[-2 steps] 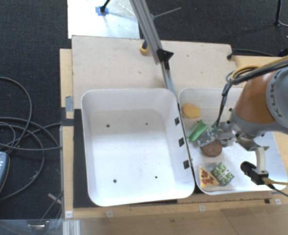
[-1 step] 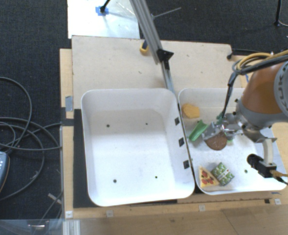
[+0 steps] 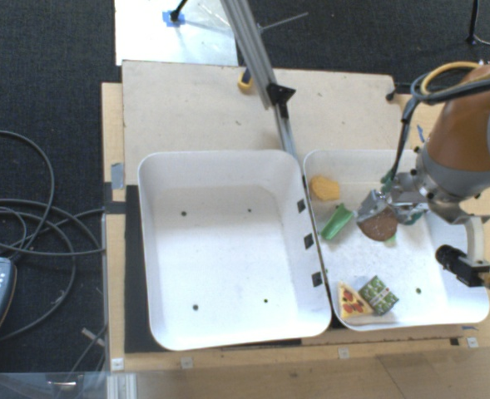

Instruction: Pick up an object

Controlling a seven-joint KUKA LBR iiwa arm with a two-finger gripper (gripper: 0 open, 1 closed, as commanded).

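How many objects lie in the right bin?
5: yellow lump far left, green piece beside it, brown disc at the gripper, pizza-slice toy and green patterned block at the near edge. The arm may hide more.

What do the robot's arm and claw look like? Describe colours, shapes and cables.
The arm is thick and rounded, grey, with a broad orange band above the wrist. A yellow cable loops over its top. The claw is small and made of silvery metal.

Yel-orange lump; grn stick; brown disc; grn block, checked maybe; yel-red wedge.
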